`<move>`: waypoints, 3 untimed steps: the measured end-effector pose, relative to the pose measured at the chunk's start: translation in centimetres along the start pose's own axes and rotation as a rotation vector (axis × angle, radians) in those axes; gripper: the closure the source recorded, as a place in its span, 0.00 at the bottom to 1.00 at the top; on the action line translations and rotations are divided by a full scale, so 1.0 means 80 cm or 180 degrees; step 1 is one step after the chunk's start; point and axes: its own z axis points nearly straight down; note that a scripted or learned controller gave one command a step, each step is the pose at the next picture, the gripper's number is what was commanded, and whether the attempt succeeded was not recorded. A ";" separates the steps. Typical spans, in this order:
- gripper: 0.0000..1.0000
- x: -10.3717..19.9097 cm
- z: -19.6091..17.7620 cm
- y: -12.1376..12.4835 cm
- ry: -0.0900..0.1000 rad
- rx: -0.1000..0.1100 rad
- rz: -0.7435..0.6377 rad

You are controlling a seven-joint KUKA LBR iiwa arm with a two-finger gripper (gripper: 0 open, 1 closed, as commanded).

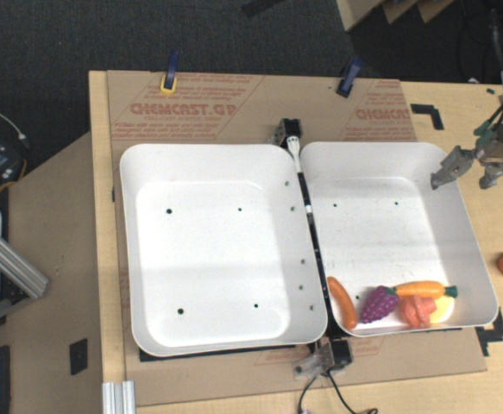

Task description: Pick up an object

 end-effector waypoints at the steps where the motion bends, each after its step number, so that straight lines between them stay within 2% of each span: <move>1: 0.00 -0.033 -0.045 -0.031 -0.0014 -0.0021 0.0009; 2: 0.00 -0.031 -0.223 -0.041 -0.0029 -0.0064 -0.0004; 3: 0.00 0.048 -0.337 -0.006 -0.0012 -0.0051 -0.0026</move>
